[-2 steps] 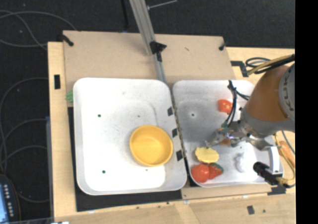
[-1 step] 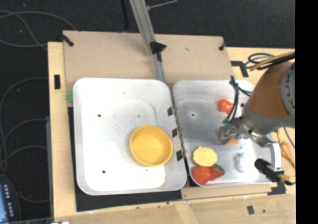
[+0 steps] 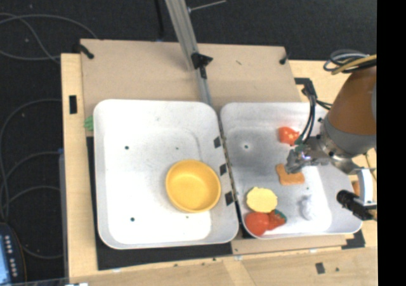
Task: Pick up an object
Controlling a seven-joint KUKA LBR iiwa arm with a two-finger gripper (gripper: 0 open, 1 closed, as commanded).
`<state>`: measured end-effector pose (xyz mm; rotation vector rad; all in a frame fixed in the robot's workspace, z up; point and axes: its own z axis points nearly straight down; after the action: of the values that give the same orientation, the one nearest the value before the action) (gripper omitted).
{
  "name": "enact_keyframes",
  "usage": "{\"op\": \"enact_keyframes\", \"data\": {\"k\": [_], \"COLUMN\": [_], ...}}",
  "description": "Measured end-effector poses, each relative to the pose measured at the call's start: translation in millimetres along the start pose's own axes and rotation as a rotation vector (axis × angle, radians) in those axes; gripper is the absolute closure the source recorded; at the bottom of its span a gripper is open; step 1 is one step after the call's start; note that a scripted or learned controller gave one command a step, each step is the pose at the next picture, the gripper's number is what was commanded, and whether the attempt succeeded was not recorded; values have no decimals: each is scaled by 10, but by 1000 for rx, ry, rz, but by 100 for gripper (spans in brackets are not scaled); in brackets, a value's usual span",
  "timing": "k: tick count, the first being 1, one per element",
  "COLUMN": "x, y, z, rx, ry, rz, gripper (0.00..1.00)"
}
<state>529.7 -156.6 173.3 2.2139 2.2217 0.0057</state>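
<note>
A robotics lab, by the look of it: a bare plywood tabletop [image 3: 158, 69] carries two white bins [image 3: 120, 126], clipped side by side. A metal rail [image 3: 181, 12] slants in from 12 o'clock, loose cables [image 3: 25, 31] trail over dark carpet at 9 o'clock, and a grey-and-orange arm [image 3: 352, 113] reaches in from 3 o'clock.

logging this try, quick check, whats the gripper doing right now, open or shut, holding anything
Gripper: right above the orange flat piece in the right bin; grip state cannot be told, nothing seen held.
</note>
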Motion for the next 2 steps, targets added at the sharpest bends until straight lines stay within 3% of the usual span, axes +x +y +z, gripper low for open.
{"op": "enact_keyframes", "data": {"k": [1, 2], "x": [-100, -108], "y": [60, 70], "z": [-515, -748], "rx": [4, 5], "ry": [-1, 1], "rz": [1, -1], "gripper": [100, 100]}}
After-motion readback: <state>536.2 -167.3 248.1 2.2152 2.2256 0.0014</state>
